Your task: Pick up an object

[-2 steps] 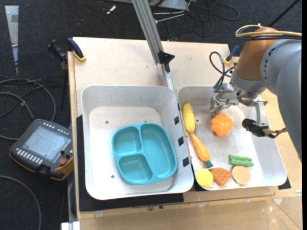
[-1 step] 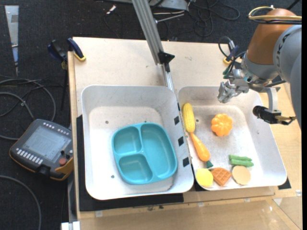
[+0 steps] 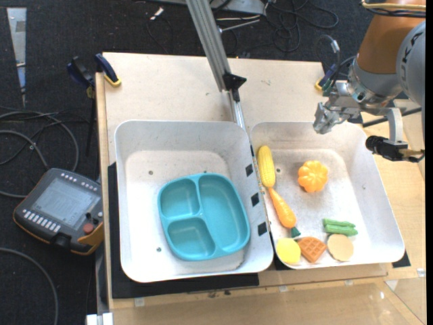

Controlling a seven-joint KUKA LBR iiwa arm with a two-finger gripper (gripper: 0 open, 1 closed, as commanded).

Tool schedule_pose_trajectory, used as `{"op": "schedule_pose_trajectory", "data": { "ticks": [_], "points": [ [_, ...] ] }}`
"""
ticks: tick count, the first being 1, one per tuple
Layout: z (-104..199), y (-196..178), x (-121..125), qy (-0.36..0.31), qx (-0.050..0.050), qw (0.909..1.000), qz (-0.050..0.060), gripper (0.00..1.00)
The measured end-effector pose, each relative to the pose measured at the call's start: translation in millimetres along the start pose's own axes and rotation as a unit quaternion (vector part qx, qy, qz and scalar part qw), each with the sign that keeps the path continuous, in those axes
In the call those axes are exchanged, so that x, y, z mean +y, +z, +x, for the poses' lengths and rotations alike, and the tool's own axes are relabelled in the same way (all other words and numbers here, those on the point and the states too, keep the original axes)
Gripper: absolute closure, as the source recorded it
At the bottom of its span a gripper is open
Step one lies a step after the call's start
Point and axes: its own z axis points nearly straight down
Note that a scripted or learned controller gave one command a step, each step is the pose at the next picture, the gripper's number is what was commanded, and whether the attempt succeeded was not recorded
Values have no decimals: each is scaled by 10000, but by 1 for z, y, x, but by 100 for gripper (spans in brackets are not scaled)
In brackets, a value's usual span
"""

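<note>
The right bin (image 3: 369, 181) holds several toy foods: a yellow corn cob (image 3: 266, 165), an orange carrot (image 3: 281, 208), an orange pumpkin (image 3: 313, 175), green beans (image 3: 339, 227), a yellow lemon (image 3: 288, 250), a brown waffle (image 3: 312, 248) and a tan round piece (image 3: 340, 247). My gripper (image 3: 327, 120) hangs above the far edge of the right bin, well above and behind the pumpkin. Nothing shows between its fingers.
The left bin (image 3: 135, 147) holds a blue divided plate (image 3: 201, 216). A slanted metal pole (image 3: 211, 36) crosses the bench down to the divide between the bins. Clamps sit at the bench's far left corner (image 3: 101, 66) and far right (image 3: 326, 80). A pendant (image 3: 57, 208) lies on the floor at left.
</note>
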Motion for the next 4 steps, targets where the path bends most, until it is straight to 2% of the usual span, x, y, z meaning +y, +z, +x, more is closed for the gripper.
{"op": "schedule_pose_trajectory", "data": {
  "ticks": [1, 4],
  "points": [
    [0, -26, 1, 3, 2, 10000, 9, 100],
    [164, -32, -30, -26, 21, 10000, 34, 100]
  ]
}}
